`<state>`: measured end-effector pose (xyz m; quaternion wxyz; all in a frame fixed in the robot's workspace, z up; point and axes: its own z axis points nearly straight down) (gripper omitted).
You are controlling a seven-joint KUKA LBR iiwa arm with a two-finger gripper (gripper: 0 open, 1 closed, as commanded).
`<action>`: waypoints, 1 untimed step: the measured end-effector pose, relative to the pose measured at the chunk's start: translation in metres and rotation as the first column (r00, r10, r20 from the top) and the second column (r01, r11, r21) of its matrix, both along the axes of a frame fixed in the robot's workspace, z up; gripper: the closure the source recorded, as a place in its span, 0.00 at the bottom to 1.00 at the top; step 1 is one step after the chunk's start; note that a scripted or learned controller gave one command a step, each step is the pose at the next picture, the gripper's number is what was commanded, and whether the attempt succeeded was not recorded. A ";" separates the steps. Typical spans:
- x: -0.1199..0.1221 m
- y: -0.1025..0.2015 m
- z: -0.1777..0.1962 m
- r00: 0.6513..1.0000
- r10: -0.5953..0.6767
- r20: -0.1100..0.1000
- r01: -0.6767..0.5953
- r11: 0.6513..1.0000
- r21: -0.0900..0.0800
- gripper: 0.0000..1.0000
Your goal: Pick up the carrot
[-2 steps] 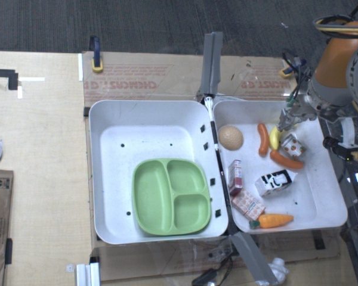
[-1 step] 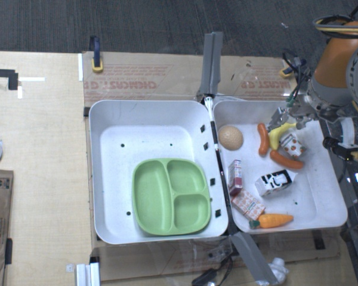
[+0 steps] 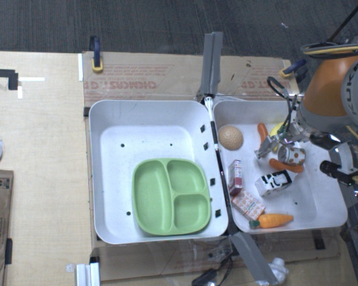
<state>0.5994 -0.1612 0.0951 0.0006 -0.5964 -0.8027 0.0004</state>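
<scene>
So the carrot (image 3: pixel 274 220) is lying on its side at the near edge of the right bin (image 3: pixel 331 210), orange body with a green tip pointing left, just right of a small pink-patterned packet (image 3: pixel 247 206) that it looks to be touching. The tool (image 3: pixel 277 144) is nowhere near it: it's hanging over the far-middle part of the same bin, well apart from the carrot, and honestly I can't tell whether it's open or closed because the metal bits blur into the clutter under it. Right around it there's an orange stick-like thing (image 3: pixel 262 132), another orange piece (image 3: pixel 286 165) lying just near of the tool, and a round patterned item (image 3: pixel 293 154) beside that. A black-and-white carton (image 3: pixel 274 182) sits between that clutter and the carrot. There's also a tan ball (image 3: pixel 231 137) toward the far left of the bin and a little red-and-white box (image 3: pixel 235 176) along the left wall. The left bin (image 3: pixel 107 159) holds a green divided plate (image 3: pixel 172 195).
</scene>
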 end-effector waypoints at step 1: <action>0.001 -0.001 0.010 1.000 -0.003 0.003 0.003 1.000 -0.001 1.00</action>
